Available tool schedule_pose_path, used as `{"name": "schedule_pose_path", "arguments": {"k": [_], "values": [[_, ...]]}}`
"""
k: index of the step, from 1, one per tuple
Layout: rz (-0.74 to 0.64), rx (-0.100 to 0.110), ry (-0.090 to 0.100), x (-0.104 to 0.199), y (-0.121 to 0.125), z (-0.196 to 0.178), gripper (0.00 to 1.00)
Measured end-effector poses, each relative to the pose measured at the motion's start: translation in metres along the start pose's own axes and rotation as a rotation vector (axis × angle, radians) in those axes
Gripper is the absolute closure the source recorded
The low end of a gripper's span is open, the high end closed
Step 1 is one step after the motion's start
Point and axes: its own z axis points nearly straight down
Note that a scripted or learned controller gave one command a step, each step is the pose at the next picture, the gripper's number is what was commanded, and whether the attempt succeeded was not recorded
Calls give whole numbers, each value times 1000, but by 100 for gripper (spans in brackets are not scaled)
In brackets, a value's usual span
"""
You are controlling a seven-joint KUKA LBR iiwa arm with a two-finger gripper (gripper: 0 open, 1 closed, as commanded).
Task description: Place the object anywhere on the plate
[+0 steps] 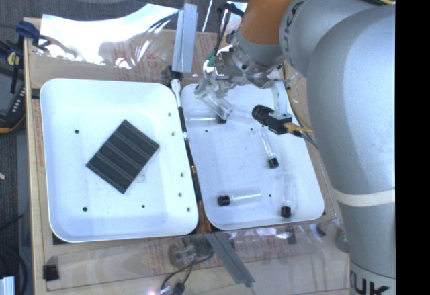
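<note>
Here, left bin (54,152) holds dark plate (123,155); right bin (306,209) holds clear tubes (238,199) (black-capped); gripper (213,93) state unclear.

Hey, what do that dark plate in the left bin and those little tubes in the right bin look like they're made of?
Dark plate: probably matte plastic or rubber; dull grey-black, ribbed stripes, no glare. Tubes: likely clear plastic or glass; see-through bodies, black caps.

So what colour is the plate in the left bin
Dark grey with ridged stripes, the plate; camera view.
</note>
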Motion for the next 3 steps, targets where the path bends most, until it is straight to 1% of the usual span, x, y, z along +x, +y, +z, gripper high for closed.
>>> {"name": "schedule_pose_path", "arguments": {"k": [1,2,3], "values": [[-55,2,0,18,-112,20,100],[-169,0,-1,88,-52,19,100],[-248,-1,-1,126,8,5,100]]}}
